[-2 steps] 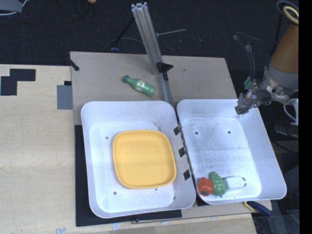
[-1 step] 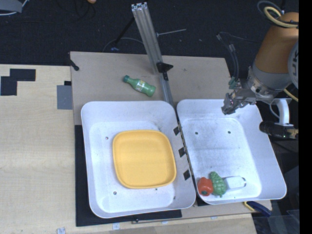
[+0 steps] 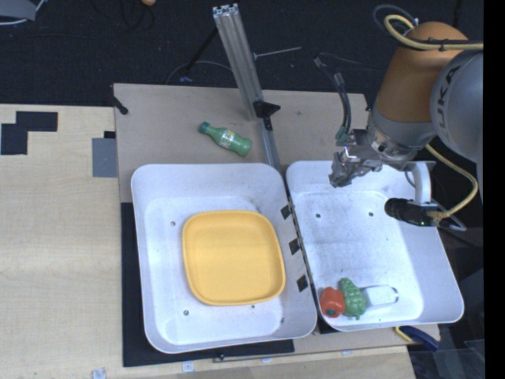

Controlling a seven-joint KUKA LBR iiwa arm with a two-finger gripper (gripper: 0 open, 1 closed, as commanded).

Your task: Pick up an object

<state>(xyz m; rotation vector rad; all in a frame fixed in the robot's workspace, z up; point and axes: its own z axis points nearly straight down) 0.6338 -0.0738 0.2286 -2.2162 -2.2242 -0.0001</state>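
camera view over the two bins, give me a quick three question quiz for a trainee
1. True or false: the square yellow plastic plate lies in the left shallow white bin.
2. Which bin is the end effector over? A) the left bin B) the right shallow white bin C) neither
3. Fill in: the small green plastic bottle lies on the tan board behind the ____ bin.

Key:
1. True.
2. B; it is over that bin's far edge, well apart from the red and green toy vegetables at its near edge.
3. Left.
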